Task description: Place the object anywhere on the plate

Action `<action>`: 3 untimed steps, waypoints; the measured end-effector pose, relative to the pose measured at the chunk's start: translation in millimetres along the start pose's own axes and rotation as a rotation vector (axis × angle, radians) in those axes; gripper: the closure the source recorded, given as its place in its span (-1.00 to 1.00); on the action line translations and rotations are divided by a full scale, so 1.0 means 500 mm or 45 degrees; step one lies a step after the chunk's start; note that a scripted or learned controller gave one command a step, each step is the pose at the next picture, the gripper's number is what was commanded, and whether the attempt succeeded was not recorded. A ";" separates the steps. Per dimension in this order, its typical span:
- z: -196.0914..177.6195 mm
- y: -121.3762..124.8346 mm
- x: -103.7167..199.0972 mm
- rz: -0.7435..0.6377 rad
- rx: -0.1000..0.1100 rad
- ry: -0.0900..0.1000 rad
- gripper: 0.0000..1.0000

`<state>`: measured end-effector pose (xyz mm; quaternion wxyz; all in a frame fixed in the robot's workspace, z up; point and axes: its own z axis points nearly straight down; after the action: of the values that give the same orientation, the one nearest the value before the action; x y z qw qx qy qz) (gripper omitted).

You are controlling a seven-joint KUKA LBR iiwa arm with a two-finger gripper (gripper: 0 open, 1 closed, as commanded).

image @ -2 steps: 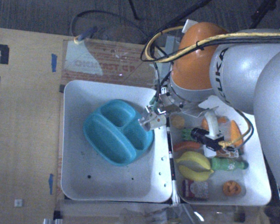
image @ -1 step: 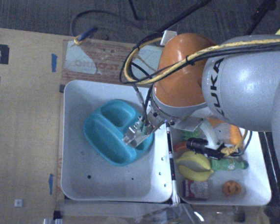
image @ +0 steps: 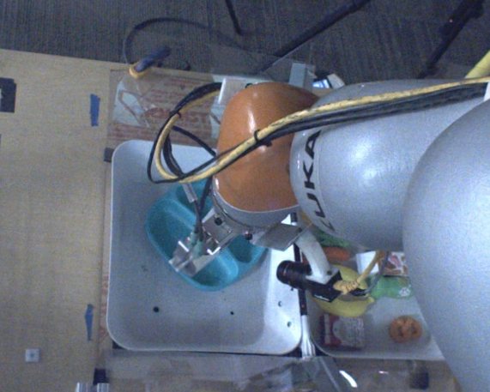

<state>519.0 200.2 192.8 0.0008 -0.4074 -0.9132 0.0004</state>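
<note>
- Pincer (image: 192, 255) sits low over the blue plate (image: 166, 224) in the left bin (image: 123, 300); can't tell its state or whether it carries anything.
- Candidate objects, a banana (image: 348, 306) and an orange thing (image: 405, 329), lie right of the plate in the other bin.
- Judgement: placement unconfirmed; nothing visibly resting on the plate.

grey arm (image: 386, 161) reaching left, gripper (image: 195, 253) lowered

Plate (image: 166, 226) half under the arm (image: 359, 176)

Orange fruit (image: 403, 328) beside red packet (image: 344, 331)
</note>
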 end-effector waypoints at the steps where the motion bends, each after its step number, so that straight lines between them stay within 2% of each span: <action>1: -0.126 -0.126 -0.035 0.124 -0.003 -0.002 1.00; 2: -0.126 -0.126 -0.035 0.125 -0.003 -0.002 -1.00; 3: 0.193 -0.035 0.076 0.227 -0.011 -0.003 -1.00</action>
<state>480.5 216.6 96.2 -0.0019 -0.4871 -0.8733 -0.0030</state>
